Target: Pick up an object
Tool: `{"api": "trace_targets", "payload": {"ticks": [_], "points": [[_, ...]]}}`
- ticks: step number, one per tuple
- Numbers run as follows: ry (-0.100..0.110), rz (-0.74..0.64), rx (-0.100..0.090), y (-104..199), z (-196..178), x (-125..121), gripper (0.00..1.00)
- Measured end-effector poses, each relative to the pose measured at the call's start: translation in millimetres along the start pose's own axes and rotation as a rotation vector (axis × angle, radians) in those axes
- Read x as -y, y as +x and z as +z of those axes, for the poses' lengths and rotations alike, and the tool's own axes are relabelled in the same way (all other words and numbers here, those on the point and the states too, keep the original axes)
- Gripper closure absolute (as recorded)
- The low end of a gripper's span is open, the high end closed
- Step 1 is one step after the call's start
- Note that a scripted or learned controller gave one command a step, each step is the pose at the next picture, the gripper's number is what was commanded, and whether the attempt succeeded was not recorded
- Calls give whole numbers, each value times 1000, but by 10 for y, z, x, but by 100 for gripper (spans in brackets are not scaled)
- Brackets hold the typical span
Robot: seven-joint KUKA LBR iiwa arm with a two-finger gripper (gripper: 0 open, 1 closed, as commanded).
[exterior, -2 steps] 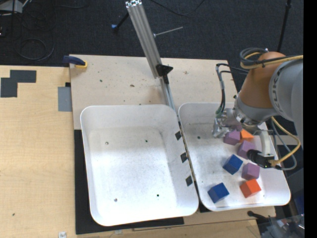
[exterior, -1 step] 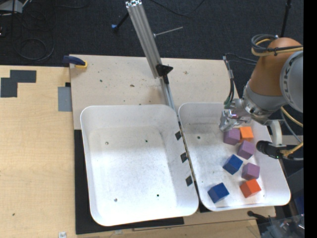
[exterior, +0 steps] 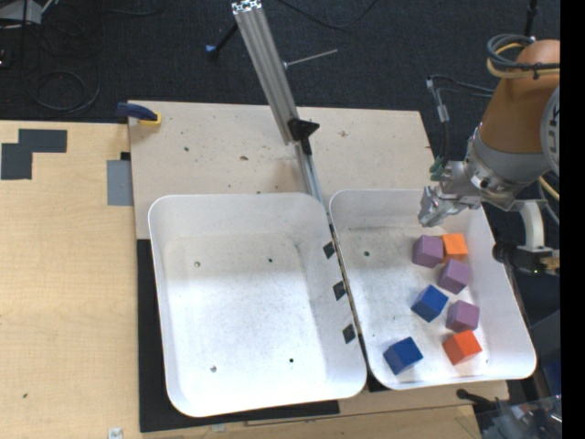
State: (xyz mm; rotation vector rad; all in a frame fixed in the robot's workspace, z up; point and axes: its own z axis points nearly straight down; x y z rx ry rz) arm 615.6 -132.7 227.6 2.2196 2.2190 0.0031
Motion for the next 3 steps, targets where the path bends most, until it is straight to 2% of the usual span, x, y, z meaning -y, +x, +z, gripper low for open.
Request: {"api": "trace_targets", "payload": {"ticks": [1,3], "points": [[0,-1,0,-14,-460,-8,100],[8,-5,-4,1149,-264,-170,100]]}}
